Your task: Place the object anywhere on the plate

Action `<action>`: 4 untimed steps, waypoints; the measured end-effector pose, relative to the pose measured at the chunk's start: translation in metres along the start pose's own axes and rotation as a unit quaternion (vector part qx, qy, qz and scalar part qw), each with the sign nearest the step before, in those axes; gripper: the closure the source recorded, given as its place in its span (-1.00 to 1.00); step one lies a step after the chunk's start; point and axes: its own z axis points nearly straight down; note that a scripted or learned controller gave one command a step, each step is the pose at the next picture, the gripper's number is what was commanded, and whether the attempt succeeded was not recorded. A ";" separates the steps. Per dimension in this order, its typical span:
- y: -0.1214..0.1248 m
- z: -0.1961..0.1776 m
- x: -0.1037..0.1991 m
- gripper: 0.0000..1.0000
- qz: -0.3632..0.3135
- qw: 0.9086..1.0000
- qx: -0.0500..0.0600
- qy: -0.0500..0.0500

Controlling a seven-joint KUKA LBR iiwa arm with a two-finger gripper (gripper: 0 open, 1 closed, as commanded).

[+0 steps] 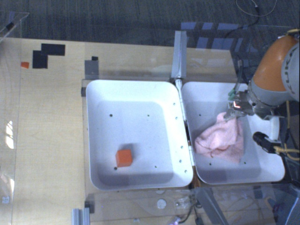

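Here I see the arm [276,71], grey with its orange band, reaching in over the right-hand edge of the worktop [47,139] and ending above the right bin [262,172]. The claw [236,108] hangs over the upper middle of that bin, just at the top edge of a crumpled pink cloth [219,137]. A small red light glows on the claw's body. The tip seems to meet the cloth's upper fold, but from this slanting view I cannot tell whether the claw is wide, narrow, or pinching any fabric.

The pink cloth lies in the middle of the right bin, bunched into a soft heap that spreads toward the bin's left wall and lower half. It rests on the bin floor.

The left bin [98,97] sits just beside the right one, their inner walls touching along a grey divider bar [179,55] that runs toward the far edge of the worktop. In the left bin, a small orange block [124,158] sits on the floor near the lower left corner, well apart from the cloth and the claw.

On the bare wood toward the far left corner of the worktop I see black patches [47,54] and a tiny orange square [25,65] beside them.
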 end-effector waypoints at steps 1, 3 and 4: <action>-0.004 -0.047 -0.003 1.00 -0.008 1.000 -0.001 0.000; 0.003 -0.070 0.042 1.00 -0.214 0.977 -0.001 0.000; 0.007 -0.079 0.093 1.00 -0.406 0.914 -0.003 0.000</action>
